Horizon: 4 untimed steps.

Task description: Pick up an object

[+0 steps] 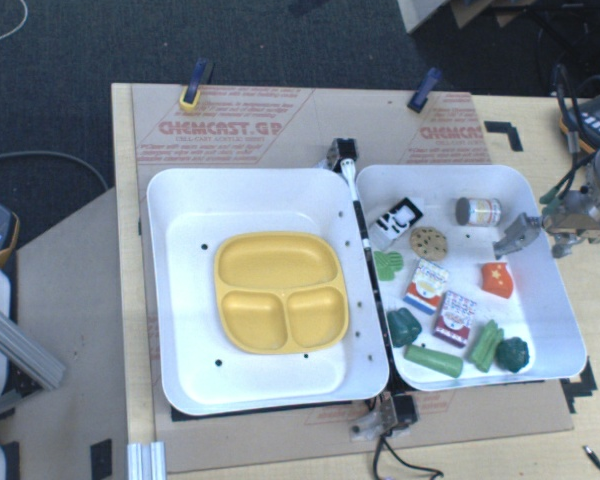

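The right bin (540, 193) holds several small objects. Among them are a grey can (477, 211), a round cookie (429, 242), a black-and-white card (398, 218), an orange-red piece (497, 280), two small boxes (426, 288) (456, 318) and several green toy vegetables (433, 359). My gripper (520, 234) reaches in from the right and hangs over the bin's right side. It is just right of the can and above the orange-red piece, and I see no object in it.
A yellow divided plate (280, 291) lies in the left bin (180, 228). Black clips (342, 152) (395, 408) sit where the bins meet. Two clamps (192, 86) (423, 90) hold the board's far edge. Cables and equipment (585, 118) crowd the right.
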Tool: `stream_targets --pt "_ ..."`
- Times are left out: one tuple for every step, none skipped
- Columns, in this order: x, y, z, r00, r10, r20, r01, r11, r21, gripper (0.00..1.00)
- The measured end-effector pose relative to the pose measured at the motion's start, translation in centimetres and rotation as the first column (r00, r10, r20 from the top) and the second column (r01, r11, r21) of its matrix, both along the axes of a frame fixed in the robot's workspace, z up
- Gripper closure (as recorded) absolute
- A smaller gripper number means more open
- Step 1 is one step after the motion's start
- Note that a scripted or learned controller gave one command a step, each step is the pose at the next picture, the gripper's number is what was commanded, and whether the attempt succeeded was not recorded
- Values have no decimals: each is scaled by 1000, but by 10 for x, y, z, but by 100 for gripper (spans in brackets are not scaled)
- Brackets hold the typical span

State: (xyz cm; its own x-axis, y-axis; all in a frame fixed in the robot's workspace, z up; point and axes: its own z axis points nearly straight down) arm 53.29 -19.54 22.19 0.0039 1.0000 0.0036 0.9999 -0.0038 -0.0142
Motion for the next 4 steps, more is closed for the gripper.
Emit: stream_targets --pt "3 0 7 1000 4 14 -4 1000 -4 0" --pt "5 -1 -55 1000 3 8 -3 1000 -1 0" --pt "4 4 -99 1000 4 8 -4 1000 -1 0" --pt "3 5 -140 1000 4 9 -4 1000 -1 0"
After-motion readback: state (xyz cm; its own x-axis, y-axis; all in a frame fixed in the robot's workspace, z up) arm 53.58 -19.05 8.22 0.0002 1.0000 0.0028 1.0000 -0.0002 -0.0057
